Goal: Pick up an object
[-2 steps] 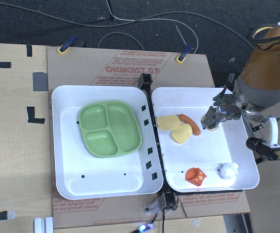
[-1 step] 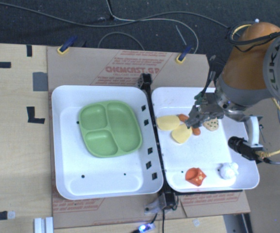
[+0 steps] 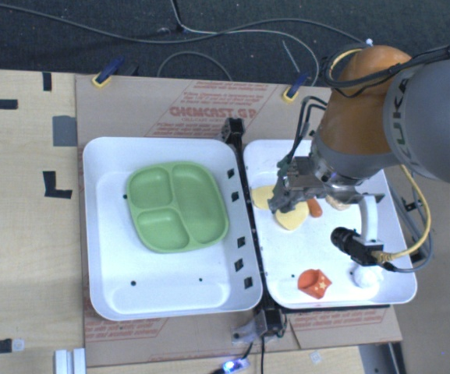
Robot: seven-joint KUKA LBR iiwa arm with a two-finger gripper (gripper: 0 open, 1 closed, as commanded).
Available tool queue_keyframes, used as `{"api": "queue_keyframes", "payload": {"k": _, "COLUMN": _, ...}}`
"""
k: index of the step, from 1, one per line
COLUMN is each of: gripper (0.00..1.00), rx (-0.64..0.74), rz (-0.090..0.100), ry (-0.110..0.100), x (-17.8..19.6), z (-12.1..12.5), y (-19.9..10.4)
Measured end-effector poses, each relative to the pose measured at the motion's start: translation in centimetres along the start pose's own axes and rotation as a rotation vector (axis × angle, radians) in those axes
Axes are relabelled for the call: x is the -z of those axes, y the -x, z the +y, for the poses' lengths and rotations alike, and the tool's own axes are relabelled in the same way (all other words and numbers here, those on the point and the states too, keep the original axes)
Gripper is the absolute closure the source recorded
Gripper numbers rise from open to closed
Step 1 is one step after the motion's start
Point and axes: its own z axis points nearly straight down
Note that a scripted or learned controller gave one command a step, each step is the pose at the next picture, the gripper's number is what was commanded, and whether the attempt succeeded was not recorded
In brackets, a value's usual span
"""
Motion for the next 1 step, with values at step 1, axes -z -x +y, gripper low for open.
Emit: {"api": "queue_keyframes", "payload": {"k": 1, "gripper": 1.00, "rx": 0.001, "rz": 0.000, "ry": -0.001, "x": -1.65, "z": -0.14, "y": -5.61}}
